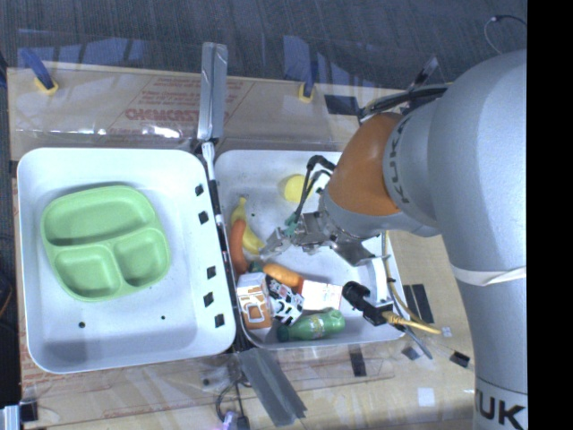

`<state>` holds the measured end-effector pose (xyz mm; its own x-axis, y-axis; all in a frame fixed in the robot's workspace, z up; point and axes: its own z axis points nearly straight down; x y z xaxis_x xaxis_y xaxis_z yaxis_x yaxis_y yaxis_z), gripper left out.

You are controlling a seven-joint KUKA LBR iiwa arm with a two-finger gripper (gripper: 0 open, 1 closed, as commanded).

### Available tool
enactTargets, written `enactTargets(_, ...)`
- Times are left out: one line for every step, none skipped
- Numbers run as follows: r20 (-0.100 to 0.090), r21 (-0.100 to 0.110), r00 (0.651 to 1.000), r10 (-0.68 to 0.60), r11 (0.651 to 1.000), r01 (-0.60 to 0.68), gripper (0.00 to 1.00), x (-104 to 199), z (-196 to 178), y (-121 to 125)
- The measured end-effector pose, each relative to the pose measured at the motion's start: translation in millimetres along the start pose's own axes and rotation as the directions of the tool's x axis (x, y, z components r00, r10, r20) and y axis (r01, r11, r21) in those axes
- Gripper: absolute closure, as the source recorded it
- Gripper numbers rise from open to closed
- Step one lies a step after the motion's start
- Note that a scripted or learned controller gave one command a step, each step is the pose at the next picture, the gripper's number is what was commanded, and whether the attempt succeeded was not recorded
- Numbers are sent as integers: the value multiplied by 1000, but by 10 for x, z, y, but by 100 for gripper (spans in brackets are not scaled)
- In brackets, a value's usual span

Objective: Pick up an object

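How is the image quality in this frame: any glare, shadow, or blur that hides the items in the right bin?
Camera view: even lighting, glare on the clear sheet behind the bins; the arm covers part of the right bin and shades it; the gripper looks soft and small; the green tray is sharp.

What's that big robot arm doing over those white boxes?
The big grey arm is reaching into the right bin, which is full of toy food and other small things. Its gripper is down near a banana and a carrot, trying to pick something up. I can't tell if it has grabbed anything yet. A yellow ball sits further back. The left bin has a green divided tray lying in it, and nothing is touching that.
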<state>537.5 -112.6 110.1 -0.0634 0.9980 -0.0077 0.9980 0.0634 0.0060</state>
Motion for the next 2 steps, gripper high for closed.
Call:
enactTargets(-9, 6, 996, -84, 996, 84, 0, 86, 181, -300)
enactTargets(-9, 4, 996, -89, 996, 89, 100, 85, 78, -287)
